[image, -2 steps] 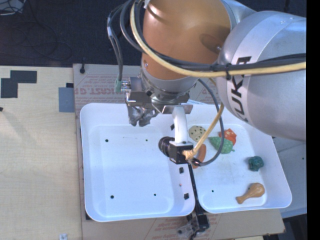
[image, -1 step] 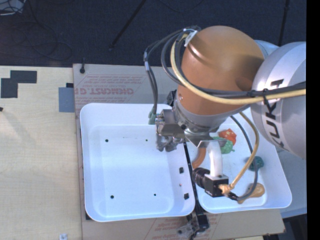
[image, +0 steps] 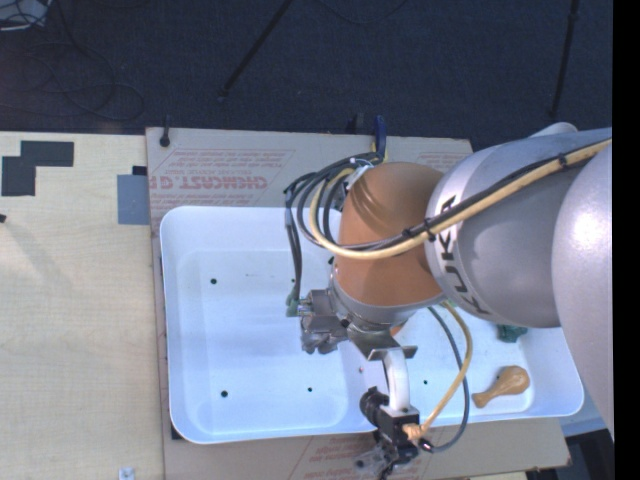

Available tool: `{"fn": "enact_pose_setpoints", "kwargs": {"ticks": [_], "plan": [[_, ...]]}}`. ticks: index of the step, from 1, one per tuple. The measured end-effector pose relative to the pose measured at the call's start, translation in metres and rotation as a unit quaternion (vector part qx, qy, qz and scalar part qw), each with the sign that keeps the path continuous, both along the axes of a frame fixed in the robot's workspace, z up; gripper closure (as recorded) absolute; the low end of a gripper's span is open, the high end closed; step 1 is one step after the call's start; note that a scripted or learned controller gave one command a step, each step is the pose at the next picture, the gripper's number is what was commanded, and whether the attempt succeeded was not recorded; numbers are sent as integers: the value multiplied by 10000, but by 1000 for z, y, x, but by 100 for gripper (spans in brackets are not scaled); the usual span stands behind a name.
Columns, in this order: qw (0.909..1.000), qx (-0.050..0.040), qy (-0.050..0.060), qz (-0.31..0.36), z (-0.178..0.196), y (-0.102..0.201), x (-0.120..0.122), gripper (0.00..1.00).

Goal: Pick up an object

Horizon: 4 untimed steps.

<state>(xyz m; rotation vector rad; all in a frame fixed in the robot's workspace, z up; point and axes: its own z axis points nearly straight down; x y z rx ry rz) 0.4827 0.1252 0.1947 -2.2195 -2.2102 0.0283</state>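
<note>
Arm [image: 500, 238] is reaching in from 3 o'clock, its orange band [image: 385, 233] hanging over the middle of the white bin [image: 200, 268]. Tool [image: 322, 330] is sitting low over the bin floor; from here I cannot tell its state. A tan wooden object [image: 503, 384], possibly a small pestle, is lying near the bin's 4 o'clock corner. A green item [image: 512, 333] is peeking out from under the arm. Cardboard [image: 220, 173] is lining the counter [image: 70, 318].
</note>
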Motion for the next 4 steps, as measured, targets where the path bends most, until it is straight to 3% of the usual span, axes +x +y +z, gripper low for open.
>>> {"fn": "enact_pose_setpoints", "kwargs": {"ticks": [1,2,3,4], "plan": [[9999,41,-113,32,91,16,-7,100],[9999,31,-127,2,185,-29,10,100],[9998,58,-169,50,333,24,24,100],[9999,35,-84,67,340,107,4,100]]}}
